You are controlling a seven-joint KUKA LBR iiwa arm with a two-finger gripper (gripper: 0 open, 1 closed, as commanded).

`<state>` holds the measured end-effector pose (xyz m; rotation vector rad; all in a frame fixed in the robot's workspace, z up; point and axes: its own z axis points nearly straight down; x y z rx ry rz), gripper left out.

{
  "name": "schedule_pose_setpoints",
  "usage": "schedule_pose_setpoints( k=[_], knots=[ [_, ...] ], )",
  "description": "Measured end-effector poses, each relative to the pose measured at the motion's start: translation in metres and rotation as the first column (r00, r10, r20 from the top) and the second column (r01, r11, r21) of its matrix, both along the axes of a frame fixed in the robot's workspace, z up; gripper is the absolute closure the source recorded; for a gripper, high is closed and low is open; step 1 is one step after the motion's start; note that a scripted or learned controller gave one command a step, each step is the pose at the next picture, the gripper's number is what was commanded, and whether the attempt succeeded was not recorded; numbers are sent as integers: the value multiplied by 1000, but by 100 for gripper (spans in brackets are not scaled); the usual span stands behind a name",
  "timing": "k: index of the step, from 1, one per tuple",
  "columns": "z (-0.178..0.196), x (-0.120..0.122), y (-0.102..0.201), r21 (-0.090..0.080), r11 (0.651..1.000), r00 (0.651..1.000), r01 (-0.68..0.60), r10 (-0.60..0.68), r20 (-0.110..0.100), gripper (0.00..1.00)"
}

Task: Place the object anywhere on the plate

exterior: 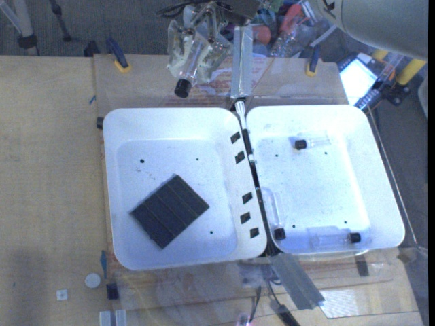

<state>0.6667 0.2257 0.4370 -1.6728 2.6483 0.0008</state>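
The plate (170, 210) is a dark, ribbed square slab lying at an angle on the floor of the left bin (122, 131), toward its front. My gripper (201, 34) hangs high over the far edge of the left bin, near the top of the view. It is shut on a clear tube (191, 56) with a black cap. The tube slants down and to the left, and its capped end (181, 87) is over the bench just behind the bin's rim. Tube and gripper are well behind the plate and above it.
The right bin (380, 182) holds three more clear black-capped pieces: one at the back (300, 143), one by the divider (273, 216), and one along the front wall (333, 238). A metal bar (242, 66) stands behind the bins beside cluttered cables.
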Motion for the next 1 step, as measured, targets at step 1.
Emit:
schedule_pose_setpoints(
  k=[1],
  knots=[
    [0,0,-36,-2,749,749,663,-663,-6,100]
  ],
)
